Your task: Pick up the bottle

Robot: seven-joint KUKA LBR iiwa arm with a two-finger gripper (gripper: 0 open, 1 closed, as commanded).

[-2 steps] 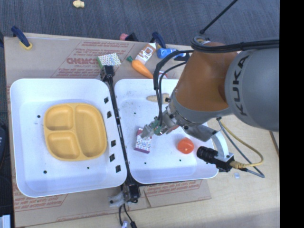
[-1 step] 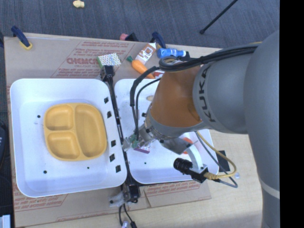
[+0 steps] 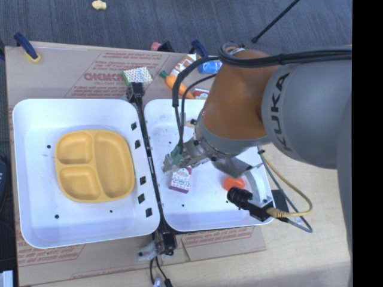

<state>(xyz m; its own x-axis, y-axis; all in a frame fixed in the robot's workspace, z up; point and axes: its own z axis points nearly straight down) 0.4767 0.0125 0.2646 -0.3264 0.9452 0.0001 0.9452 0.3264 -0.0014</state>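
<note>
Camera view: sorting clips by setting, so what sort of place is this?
Probably a robotics lab bench for grasping trials: a KUKA arm over the right bin, a yellow divided tray in the left bin.

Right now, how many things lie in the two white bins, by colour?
Yellow: 1, divided plate
Orange: 1, small piece
Pink and white: 1, small box
Green: 1, unclear bit
Total: 4 seen; the arm hides part of the right bin

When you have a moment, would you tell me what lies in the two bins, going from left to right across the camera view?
Yellow divided plate in the left bin → small pink and white box → orange thing, partly hidden by the arm; the last two are in the right bin.
</note>
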